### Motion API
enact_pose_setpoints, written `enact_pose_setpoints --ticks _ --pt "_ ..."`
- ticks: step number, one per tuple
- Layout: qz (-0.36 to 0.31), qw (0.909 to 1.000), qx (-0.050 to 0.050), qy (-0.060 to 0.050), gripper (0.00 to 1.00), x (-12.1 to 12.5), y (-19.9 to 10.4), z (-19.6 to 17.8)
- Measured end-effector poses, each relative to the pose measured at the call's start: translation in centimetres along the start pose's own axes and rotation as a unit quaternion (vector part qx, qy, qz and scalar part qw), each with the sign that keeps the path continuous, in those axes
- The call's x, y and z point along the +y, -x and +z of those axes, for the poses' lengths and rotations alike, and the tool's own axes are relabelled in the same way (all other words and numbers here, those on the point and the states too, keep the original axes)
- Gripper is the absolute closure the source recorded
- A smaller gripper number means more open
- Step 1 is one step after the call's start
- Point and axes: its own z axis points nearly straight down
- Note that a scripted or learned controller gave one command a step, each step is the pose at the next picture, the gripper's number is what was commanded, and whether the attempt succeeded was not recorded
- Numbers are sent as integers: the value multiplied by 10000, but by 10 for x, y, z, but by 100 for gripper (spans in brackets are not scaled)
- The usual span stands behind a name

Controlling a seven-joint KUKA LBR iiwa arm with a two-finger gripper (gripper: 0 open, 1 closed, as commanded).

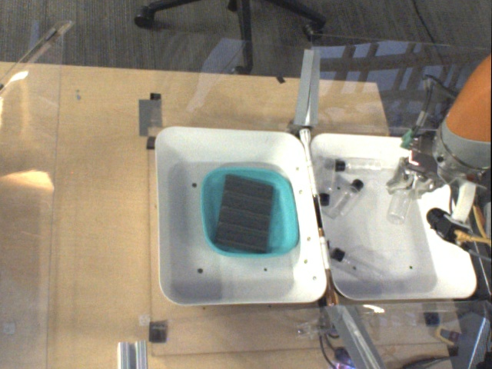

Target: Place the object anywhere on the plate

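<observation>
A teal plate [250, 211] is seen in the middle of the left bin [177, 275], and a dark ribbed block [245, 213] lies flat on it, wholly within the rim. In the right bin [400, 279], several clear tubes with black caps [346, 194] are scattered toward nine and ten o'clock. The gripper [405, 181] is seen over that bin's two o'clock area, with a clear tube [398, 206] just below it. Whether the gripper is apart or together cannot be told.
</observation>
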Motion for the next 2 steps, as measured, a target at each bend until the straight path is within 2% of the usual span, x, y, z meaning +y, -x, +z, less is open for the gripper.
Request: enact_pose_setpoints --ticks 1,2 --pt "0 10000 0 0 0 0 0 0" --pt "484 9988 -8 22 0 53 14 -100"
